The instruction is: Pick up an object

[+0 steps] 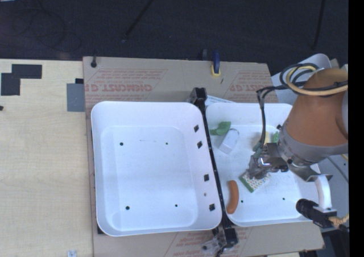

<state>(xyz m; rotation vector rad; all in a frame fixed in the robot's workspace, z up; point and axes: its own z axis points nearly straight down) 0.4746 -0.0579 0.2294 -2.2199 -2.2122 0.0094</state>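
Nearest us, we see an orange sausage-shaped toy (232, 196) in the right bin (273, 219), beside the divider. Right of that toy, our gripper (260, 169) sits low over a green-edged flat item (253, 182); we cannot tell its opening. Beyond lie a green piece (219, 128) and a clear cup (228, 141).

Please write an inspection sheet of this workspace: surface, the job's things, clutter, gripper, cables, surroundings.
Surface: cardboard sheet on a wooden bench, bearing left bin and right bin.
Job's things: in the right bin, orange sausage, green item, clear item, green-white card.
Clutter: nothing seen.
Gripper: gripper low over the card; grasp cannot be told.
Cables: black cable and yellow loop on the arm.
Surroundings: dark floor, clamp at the far edge.
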